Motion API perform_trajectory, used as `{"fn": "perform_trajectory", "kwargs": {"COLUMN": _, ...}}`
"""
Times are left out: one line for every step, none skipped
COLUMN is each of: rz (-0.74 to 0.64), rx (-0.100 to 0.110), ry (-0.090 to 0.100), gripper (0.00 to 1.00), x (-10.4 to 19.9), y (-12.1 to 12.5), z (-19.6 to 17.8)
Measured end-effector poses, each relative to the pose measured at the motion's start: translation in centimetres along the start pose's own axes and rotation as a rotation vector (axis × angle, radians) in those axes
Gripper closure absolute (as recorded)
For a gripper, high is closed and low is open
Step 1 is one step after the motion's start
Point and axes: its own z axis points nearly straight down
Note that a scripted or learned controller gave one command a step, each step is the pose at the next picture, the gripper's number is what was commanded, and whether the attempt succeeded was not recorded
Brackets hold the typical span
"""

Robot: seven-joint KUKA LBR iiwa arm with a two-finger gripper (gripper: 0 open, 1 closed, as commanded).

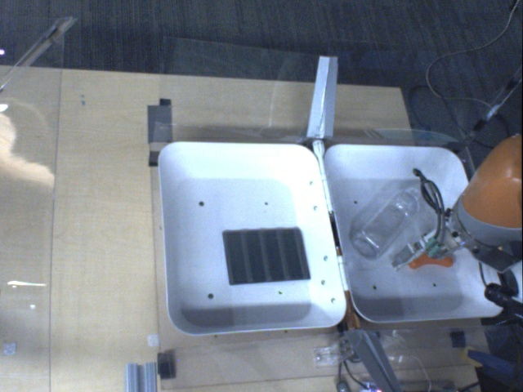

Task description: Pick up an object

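Gripper (426, 248) sits low in the right bin (368, 300), just beside a clear plastic bottle (384, 220); whether it is open or closed I cannot tell. That bottle lies on its side toward the bin's middle, slanting from near-left to far-right. It looks light, thin-walled and slick, likely to roll or squash, so a hold across the narrower middle of its body seems safest. A small orange object (429, 261) lies near the gripper. Further left, the left bin (188, 178) carries a dark ribbed tray (265, 256).
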Motion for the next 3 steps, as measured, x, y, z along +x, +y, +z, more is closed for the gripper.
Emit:
{"fn": "perform_trajectory", "kwargs": {"rz": -0.027, "rx": -0.003, "ry": -0.002, "gripper": 0.0, "x": 1.0, "y": 2.9, "z": 0.0}}
{"fn": "perform_trajectory", "kwargs": {"rz": -0.074, "rx": -0.002, "ry": 0.001, "gripper": 0.0, "x": 1.2, "y": 9.4, "z": 0.1}}
{"fn": "perform_trajectory", "kwargs": {"rz": 0.034, "rx": 0.093, "ry": 0.035, "gripper": 0.0, "x": 0.4, "y": 13.6, "z": 0.2}}
